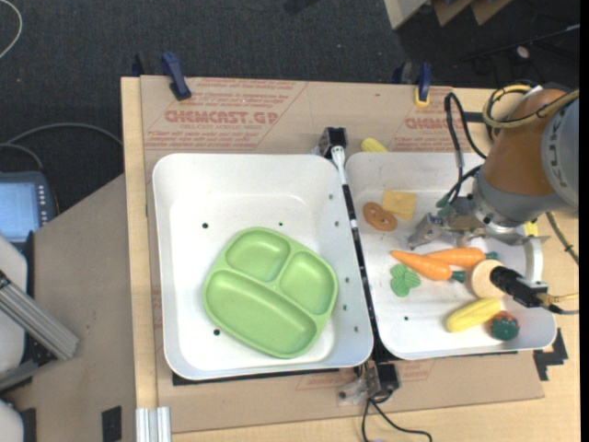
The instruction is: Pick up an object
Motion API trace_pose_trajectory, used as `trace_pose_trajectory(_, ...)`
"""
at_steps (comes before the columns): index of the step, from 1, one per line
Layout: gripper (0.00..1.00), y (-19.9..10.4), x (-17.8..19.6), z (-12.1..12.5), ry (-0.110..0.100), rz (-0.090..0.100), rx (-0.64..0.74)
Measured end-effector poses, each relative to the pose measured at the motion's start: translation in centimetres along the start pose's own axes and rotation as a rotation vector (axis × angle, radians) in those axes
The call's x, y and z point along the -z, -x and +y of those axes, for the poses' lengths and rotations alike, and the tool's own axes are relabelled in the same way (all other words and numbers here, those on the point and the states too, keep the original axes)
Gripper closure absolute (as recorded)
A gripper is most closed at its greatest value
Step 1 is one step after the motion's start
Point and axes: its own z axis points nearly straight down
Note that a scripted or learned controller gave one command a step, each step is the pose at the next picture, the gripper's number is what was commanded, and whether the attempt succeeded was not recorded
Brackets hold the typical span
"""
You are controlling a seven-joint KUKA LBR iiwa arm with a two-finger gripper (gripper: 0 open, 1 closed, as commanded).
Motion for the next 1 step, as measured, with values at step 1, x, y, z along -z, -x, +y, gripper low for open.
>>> trace_pose_trajectory(1,0.0,1.14,0.03,-2.8,0.003,-0.002,0.0)
